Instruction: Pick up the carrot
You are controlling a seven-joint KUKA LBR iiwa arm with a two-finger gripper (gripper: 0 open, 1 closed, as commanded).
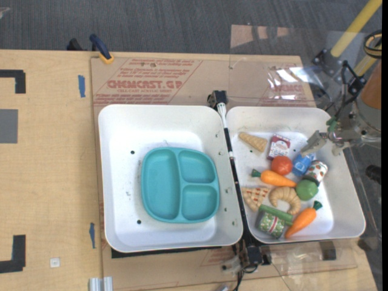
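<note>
Gripper (320, 139) hangs over the upper right of the right bin (354, 214), coming in from the right edge, and it has nothing in it. How far it is spread cannot be told from this angle.

Two carrots sit in that right bin. One carrot (276, 178) lies near the middle, leafy end pointing left, just below a red tomato (281, 164). Second carrot (302, 220) lies lower down toward the front right, tilted, with its green top up and to the right. Both are well clear of the gripper.

Around them the bin is crowded: an ice cream cone (253, 141) at the upper left, a small red packet (279, 145) beside it, a blue toy (303, 163) right of the tomato, a green round fruit (307, 190), a croissant (285, 196) in the middle, a waffle-patterned wedge (257, 195) to its left, and a green can (272, 220) lying on its side at the front, just beside the lower carrot.

Over in the left bin (115, 180), a teal divided plate (180, 185) sits alone. Both bins rest on a cardboard sheet (151, 80) on the wooden tabletop (45, 162).
</note>
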